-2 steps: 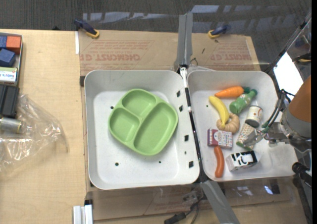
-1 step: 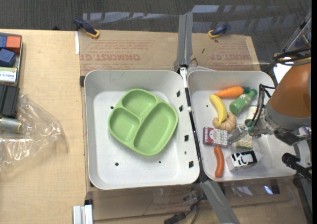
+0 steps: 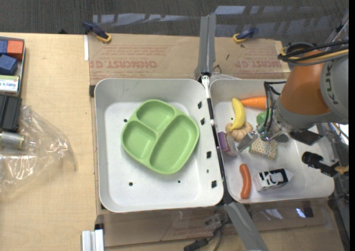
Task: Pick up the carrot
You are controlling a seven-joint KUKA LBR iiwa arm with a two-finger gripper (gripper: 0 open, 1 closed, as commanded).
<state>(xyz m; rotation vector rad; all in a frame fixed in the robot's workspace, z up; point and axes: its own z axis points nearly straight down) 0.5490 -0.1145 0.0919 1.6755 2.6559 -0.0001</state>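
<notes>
The carrot [image 3: 254, 101] is orange and lies at the back of the right bin [image 3: 310, 191], just right of the banana's top; its right end is hidden behind the arm. My gripper [image 3: 268, 133] hangs below the arm's orange band [image 3: 302, 90], low over the bin's middle. It sits in front of the carrot and just above a tan speckled block [image 3: 264, 148]. Nothing shows held in it.
The right bin also holds a yellow banana [image 3: 238, 113], a beige knobbly item [image 3: 240, 132], a purple piece [image 3: 223, 142], a red-orange sausage shape [image 3: 244, 181] and a black-and-white box [image 3: 273, 178]. A green divided plate [image 3: 160, 136] lies in the left bin [image 3: 111, 189].
</notes>
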